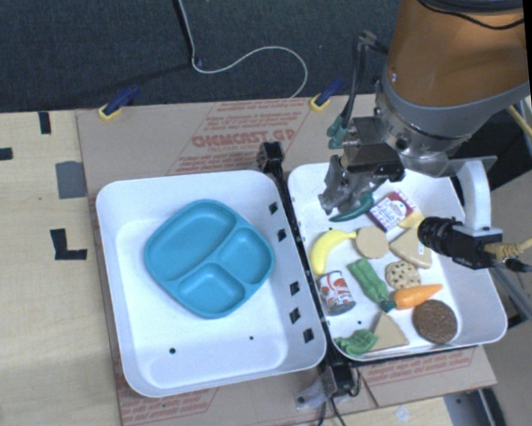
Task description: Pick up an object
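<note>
The arm [455, 39] bulks over the far right of the scene, and its gripper [347, 195] hangs low over the far left corner of the right bin [497, 326]. Whether it is open or closed cannot be told from here: dark metal and a teal sliver blur together at its tip.

The risk, as I judge it, comes from crowding. The toy food lies packed in a heap, pieces touching or overlapping, so a descent could wedge between two items, nudge one aside, or pinch an edge that slips free on the lift. The bin's wall and the divider hardware just left of the gripper could also catch it. The cable and black fitting at the right rim sit close to the pile.

The left bin [130, 352] holds a blue divided plate [209, 258], broad and smooth, with nothing on it.

Of the food, the yellow banana [329, 245] lies nearest the gripper, curved and glossy, likely to roll. Beside it are a tan disc [371, 242], a red-labelled packet [389, 211], a green pickle-like piece [367, 280], a small can [335, 291], an orange carrot [416, 295], a brown round cookie [436, 321] and a green leaf [357, 343] at the near edge.
</note>
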Controlling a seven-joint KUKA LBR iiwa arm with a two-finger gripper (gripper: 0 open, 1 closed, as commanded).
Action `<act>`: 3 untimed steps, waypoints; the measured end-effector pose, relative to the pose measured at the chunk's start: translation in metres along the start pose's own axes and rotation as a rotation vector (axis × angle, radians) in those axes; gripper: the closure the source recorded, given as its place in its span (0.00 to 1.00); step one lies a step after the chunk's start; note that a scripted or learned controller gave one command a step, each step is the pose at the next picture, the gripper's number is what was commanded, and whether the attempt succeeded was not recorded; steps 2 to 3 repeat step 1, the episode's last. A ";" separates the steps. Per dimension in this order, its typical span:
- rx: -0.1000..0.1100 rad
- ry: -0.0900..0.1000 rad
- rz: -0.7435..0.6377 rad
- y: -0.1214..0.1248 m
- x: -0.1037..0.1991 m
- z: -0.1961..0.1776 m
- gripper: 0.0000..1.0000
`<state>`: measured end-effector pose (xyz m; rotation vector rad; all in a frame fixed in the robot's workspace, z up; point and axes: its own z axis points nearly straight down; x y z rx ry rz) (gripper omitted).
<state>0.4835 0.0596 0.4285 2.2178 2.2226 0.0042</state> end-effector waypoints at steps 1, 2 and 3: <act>-0.001 0.000 -0.001 0.001 0.018 -0.049 1.00; -0.001 0.000 -0.001 0.001 0.018 -0.049 1.00; -0.001 0.000 -0.001 0.001 0.018 -0.049 1.00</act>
